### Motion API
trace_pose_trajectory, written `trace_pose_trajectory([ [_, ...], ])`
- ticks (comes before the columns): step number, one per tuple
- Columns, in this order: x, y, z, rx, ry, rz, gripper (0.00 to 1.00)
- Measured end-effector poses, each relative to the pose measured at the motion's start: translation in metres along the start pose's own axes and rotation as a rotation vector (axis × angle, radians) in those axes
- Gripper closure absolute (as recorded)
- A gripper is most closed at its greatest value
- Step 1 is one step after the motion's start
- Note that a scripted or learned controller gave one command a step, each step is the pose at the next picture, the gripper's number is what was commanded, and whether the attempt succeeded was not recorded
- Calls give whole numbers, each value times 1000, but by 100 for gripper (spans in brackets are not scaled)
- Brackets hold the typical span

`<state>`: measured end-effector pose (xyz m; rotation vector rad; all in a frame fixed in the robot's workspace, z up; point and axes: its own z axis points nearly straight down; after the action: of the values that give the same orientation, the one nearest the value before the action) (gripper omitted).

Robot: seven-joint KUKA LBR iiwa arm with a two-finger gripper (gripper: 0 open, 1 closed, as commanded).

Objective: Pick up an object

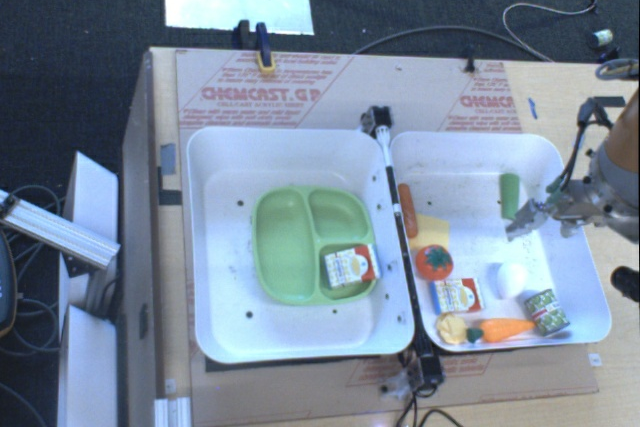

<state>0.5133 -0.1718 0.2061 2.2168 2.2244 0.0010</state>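
My gripper [530,218] hangs over the right side of the right bin [480,147], reaching in from the right. Just to its left lies a green cucumber-like stick [510,193], and below it a white egg [511,278]. Also in this bin are an orange sausage [407,209], a yellow cheese slice [430,230], a red tomato [434,261], a small carton [457,295], a green can [546,311], a carrot [503,328] and a yellow piece [451,326]. I see nothing held in the gripper.
The left bin [230,165] holds a green divided plate [295,245] with a small carton [349,267] in its lower right compartment. A black-and-white bar [392,185] runs along the seam between the bins. Cables lie beyond the bench at upper right.
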Motion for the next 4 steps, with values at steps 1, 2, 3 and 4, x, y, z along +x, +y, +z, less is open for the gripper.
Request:
trace_pose_trajectory([
  [1,-28,55,122,-1,-1,0,0],
  [2,-20,146,121,-3,-1,-2,0],
  [3,-21,148,109,-6,-3,-6,100],
  [4,-21,148,109,-6,-3,-7,0],
])
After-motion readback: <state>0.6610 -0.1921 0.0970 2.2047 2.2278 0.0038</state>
